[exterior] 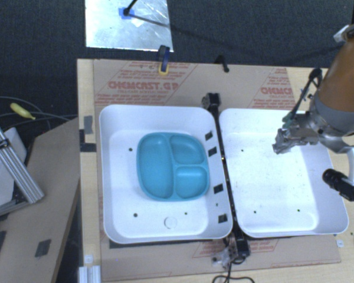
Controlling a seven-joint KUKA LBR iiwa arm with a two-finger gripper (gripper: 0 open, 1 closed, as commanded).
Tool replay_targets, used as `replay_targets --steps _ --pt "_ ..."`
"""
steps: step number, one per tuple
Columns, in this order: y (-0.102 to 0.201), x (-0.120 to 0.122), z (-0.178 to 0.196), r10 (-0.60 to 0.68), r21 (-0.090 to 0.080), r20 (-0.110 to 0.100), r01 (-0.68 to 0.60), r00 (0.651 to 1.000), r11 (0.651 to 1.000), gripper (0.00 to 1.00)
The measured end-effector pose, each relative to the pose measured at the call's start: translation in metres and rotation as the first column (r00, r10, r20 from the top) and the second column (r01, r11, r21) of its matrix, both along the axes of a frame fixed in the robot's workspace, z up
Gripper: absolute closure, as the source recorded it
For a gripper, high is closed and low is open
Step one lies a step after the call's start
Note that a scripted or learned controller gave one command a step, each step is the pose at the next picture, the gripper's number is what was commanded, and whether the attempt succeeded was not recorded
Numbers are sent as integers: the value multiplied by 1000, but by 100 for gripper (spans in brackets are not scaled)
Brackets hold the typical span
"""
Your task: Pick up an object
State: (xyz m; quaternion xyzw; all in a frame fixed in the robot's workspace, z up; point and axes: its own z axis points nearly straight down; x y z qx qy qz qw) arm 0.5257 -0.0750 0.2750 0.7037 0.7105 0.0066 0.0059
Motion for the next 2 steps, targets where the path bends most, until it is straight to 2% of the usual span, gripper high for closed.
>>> replay_targets --steps 1,2 --pt "81 -32 -47 2 3 -21 -2 1000 1000 100" --pt "123 -39 -42 0 1 -16 0 1000 1000 100"
